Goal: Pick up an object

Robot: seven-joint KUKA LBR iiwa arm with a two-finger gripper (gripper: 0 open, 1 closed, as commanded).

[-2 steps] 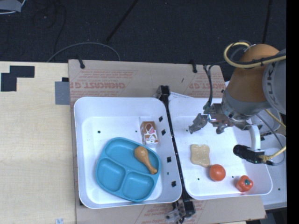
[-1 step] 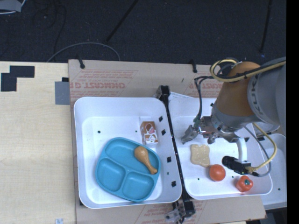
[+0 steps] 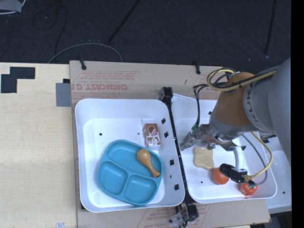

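Plainly, the main risk is a miss: the slice of bread (image 3: 204, 158) lies flat on the floor of the right bin (image 3: 270, 186), so fingers coming down could slide over it or push it toward the two tomatoes (image 3: 220, 176) just near of it. The gripper (image 3: 199, 139) hangs low over the bin's left part, just far of the bread. How wide it stands I cannot tell; nothing shows held. Over in the left bin (image 3: 88, 127), a drumstick (image 3: 148, 161) rests on a blue tray (image 3: 114, 177).
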